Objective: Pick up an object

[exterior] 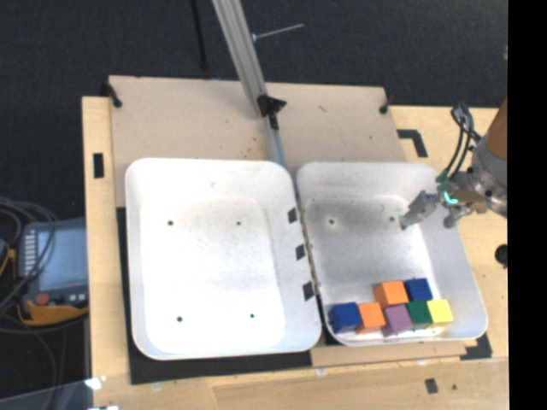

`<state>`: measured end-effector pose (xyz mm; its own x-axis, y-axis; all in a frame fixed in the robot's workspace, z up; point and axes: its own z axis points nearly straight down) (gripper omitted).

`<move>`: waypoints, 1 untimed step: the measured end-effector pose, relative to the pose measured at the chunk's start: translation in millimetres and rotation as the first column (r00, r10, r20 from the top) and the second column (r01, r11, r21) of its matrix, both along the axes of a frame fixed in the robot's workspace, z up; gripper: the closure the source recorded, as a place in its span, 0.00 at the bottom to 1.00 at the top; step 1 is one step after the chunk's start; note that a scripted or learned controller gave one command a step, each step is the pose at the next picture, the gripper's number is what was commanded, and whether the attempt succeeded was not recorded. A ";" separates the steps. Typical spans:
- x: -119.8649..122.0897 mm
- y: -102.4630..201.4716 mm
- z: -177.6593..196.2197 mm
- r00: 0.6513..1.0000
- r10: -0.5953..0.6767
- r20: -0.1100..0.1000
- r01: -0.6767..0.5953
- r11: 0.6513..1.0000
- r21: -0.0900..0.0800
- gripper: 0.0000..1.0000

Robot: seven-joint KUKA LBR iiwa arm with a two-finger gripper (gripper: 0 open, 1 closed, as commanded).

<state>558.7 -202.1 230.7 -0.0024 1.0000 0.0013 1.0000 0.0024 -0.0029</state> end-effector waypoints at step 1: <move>1.0 0.2 2.3 1.000 0.001 0.004 -0.001 1.000 -0.001 0.00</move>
<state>559.7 -201.9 232.9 -0.0033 1.0000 0.0004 1.0000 0.0033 0.0014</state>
